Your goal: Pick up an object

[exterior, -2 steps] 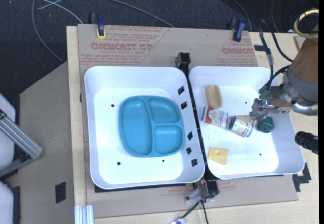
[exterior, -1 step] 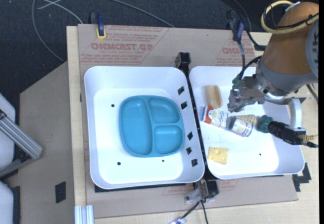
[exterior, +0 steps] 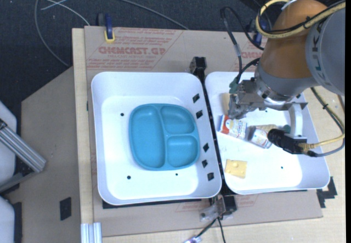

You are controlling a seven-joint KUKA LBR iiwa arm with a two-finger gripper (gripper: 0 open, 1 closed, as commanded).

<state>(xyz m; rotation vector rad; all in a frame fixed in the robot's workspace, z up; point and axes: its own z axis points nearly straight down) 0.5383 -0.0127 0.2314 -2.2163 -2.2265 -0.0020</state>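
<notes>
My gripper [exterior: 239, 109] hangs low over the left part of the right bin [exterior: 312, 173]. Directly below it lies a small red, white and blue packet [exterior: 232, 126], touching or almost touching the gripper's tip. Just right of the packet lies a small greyish bottle [exterior: 259, 136] on its side. A yellow, cheese-like wedge [exterior: 236, 167] rests nearer the bin's front edge, apart from the gripper. Nothing is visibly lifted off the bin floor.
The left bin [exterior: 104, 99] holds a blue divided plate [exterior: 163, 136]. A black divider with clips [exterior: 207, 126] runs between the bins. The arm's bulky orange and grey wrist [exterior: 296, 44] covers the right bin's back part. Cables lie on the dark floor behind the bench.
</notes>
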